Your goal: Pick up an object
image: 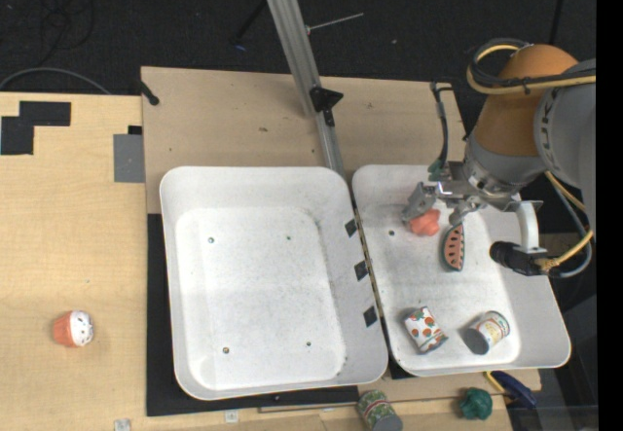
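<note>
My gripper (437, 209) hangs over the upper part of the right bin (545, 346), its fingers open. A small red-orange object (423, 223) lies just below and left of the fingertips, touching or nearly touching the left finger (420, 199); it is not held between them. A watermelon slice (454, 248) lies just below the right finger. Lower in the same bin sit a small patterned white-and-red can (423, 330) and a tin can on its side (486, 332).
The left bin (180, 188) stands beside the right one. A slanted metal rail (297, 40) runs from the top down to the bins' junction. A red-and-white ball (73, 329) lies on the wooden bench at left. A green object (475, 404) and a can (376, 410) sit below the bins.
</note>
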You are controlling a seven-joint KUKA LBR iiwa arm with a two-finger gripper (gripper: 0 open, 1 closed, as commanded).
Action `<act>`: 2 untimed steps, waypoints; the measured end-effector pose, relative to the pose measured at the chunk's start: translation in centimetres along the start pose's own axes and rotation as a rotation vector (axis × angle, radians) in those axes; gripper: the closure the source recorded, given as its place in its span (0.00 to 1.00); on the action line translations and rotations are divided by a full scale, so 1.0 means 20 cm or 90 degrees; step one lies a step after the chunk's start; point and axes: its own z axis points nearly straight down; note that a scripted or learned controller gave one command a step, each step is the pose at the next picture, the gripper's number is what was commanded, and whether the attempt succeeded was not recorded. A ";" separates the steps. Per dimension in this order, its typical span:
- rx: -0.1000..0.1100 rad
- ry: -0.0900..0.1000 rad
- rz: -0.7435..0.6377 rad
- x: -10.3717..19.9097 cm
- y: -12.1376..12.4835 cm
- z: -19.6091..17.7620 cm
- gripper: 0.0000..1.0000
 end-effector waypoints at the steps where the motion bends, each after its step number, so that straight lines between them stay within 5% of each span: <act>1: 0.000 0.000 0.000 0.01 -0.01 0.27 0.00; 2: -0.003 0.000 0.003 0.00 0.00 0.20 1.00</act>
